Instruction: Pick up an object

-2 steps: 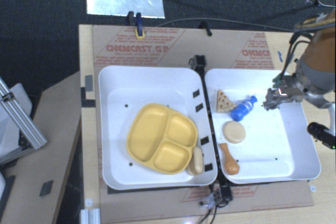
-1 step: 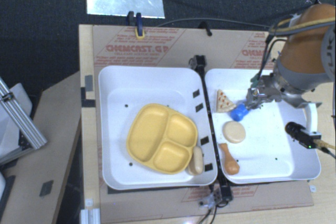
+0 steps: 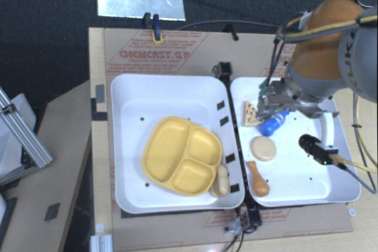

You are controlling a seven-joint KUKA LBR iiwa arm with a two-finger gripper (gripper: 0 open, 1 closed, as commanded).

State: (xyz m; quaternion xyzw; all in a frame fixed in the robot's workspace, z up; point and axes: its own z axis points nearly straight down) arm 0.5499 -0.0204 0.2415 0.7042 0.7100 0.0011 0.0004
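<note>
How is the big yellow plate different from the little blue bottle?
The yellow plate is big, flat and split into compartments; the blue bottle is small, rounded and lying on its side. The plate lies in the left bin, the bottle in the right bin, right under the tool.

At the frame's upper right we see the bulky grey robot arm (image 3: 354, 62) with its rounded orange band (image 3: 328, 26), thin black cables looping across it, and a dark metal gripper (image 3: 269, 104).
</note>
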